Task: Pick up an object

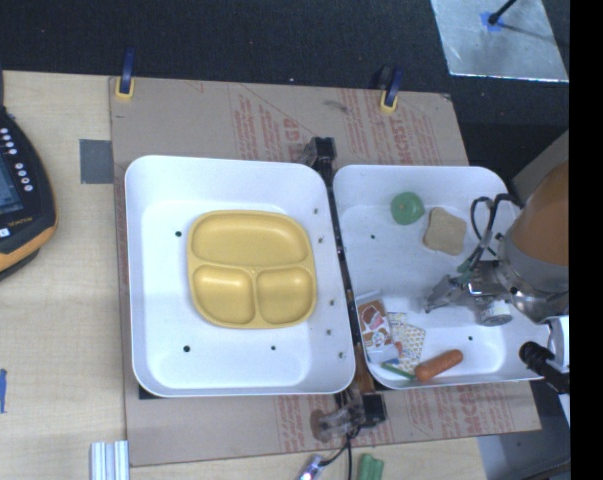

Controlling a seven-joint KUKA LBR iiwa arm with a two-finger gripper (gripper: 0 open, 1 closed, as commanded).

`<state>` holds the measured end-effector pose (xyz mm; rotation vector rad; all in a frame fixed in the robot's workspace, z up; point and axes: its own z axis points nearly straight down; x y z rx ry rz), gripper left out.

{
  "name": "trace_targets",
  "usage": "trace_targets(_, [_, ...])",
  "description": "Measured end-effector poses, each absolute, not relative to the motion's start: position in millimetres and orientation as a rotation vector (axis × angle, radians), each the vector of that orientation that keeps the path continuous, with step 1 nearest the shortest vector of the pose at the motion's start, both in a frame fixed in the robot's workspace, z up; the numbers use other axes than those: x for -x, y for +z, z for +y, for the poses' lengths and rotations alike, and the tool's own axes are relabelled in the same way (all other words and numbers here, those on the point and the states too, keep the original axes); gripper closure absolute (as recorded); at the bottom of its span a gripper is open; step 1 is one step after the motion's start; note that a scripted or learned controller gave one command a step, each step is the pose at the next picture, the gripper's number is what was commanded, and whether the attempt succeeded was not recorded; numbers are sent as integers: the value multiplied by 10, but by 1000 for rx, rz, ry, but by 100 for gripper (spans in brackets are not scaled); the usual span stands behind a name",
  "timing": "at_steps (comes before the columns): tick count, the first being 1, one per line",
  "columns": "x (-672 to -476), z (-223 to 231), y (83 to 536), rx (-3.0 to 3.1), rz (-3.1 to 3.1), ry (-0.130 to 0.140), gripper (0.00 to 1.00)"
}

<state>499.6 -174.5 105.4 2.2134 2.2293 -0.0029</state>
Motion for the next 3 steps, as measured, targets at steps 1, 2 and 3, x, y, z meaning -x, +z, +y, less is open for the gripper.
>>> trace_targets(1, [-5834,-1373,1097,-2218,2228,-2,0])
trace_targets(2, [-6563,-1147,918,-2220,2227,-1,0])
trace_targets(3, [-6563,-1150,1025,-2216,2232,-4,100])
